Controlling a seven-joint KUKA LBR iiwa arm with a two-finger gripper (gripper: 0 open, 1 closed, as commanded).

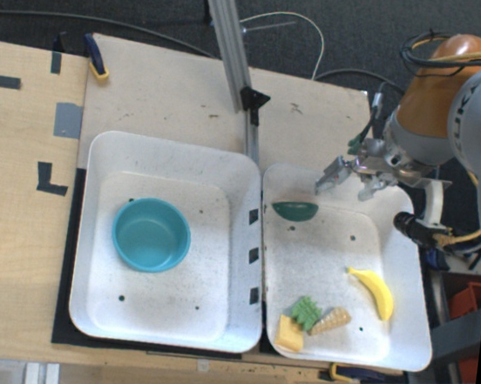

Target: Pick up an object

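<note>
Two bins are sitting side by side on the bench, and the arm (463,102) is reaching in over the far edge of the right bin (397,339). The gripper (353,186) is hanging above that bin's far left corner with its fingers spread apart and nothing between them.

The nearest thing is a small dark green dish (294,210), lying just beside the gripper, toward the camera and a little to the view's left, close to the wall between the bins. Its long axis is running across the view, roughly level. The open fingers are standing along much the same line, so a short drop and a shift leftward would likely bring them over it, though a wrist turn may be needed to close across its narrow side.

A banana (373,292) is lying well apart, nearer the camera, slanting down to the right. A green toy (305,311), a tan piece (332,321) and a yellow block (289,335) are clustering at the near wall. A teal bowl (151,235) is resting in the left bin (86,298), farthest off.

The wrist is pointing down and tilting toward the view's left.
</note>
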